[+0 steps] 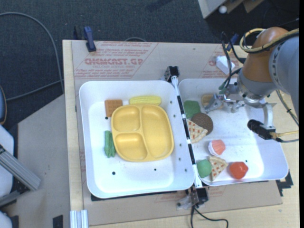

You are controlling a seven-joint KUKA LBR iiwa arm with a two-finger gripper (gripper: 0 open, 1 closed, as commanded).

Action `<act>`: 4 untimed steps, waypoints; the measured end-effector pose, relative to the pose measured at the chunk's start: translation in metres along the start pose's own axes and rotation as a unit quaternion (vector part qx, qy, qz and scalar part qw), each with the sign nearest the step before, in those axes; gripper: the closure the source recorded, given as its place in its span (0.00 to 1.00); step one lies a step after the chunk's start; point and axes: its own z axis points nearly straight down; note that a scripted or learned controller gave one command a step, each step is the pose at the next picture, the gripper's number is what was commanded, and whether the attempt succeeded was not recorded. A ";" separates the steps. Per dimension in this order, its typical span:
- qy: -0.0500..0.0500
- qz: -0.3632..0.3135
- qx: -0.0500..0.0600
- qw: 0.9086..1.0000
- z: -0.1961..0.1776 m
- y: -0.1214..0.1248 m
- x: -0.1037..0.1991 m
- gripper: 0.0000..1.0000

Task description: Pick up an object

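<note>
While the grey arm (280, 51) with its orange band reaches in from the right, its tool (223, 101) hangs over the far part of the right bin (273, 160), near that bin's back wall. Whether the tool is spread or pressed together I cannot tell; nothing is seen pinched in it.

Below and beside the tool lie the toy foods of the right bin: a green piece (191, 108) against the divider, a brown round cookie (203, 121) touching a pizza slice (194, 131), a small tan item (207, 100) just beside the tool, a pink-and-white piece (217, 147), a second green piece (204, 167) touching another pizza slice (218, 166), and a red tomato (238, 169) near the front wall.

On the same table, the left bin (95, 175) holds a yellow divided plate (141, 131), with an orange cracker (113, 107) and a yellow corn cob (145, 99) behind it and a green pod (109, 144) on its left.
</note>
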 end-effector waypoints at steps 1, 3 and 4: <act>-0.001 -0.001 -0.002 1.000 0.010 0.042 0.027 0.00; -0.002 -0.001 -0.004 1.000 -0.001 0.043 -0.018 1.00; 0.001 -0.001 0.000 1.000 -0.014 0.042 0.042 1.00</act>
